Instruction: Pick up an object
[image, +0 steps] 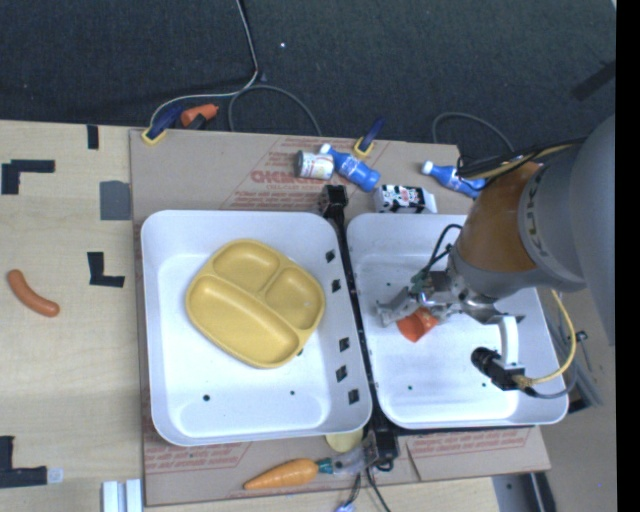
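2 white bins sit side by side on a cardboard sheet (255, 180) on the tabletop (60, 220). The arm (520, 225) reaches in from the right over the right bin (440, 395), and its pincer (408, 308) hangs low in that bin's middle, pointing toward the left wall. A small red object (416, 325) lies on the bin floor just below the pincer's tip, touching it or nearly so in this view. I cannot tell whether the pincer is apart or together, nor whether it has the red object in its grip.

The left bin (250, 400) holds 1 yellow divided plate (255, 300), lying flat and turned at a slant.

Behind the bins, on the cardboard, lie a white can (315, 163), a blue bottle (357, 171) just beside it, a small black-and-white box (405, 198) and a 2nd blue bottle (452, 179). A carrot (283, 474) lies in front of the bins, and a sausage (32, 293) lies well apart on the tabletop at the left.
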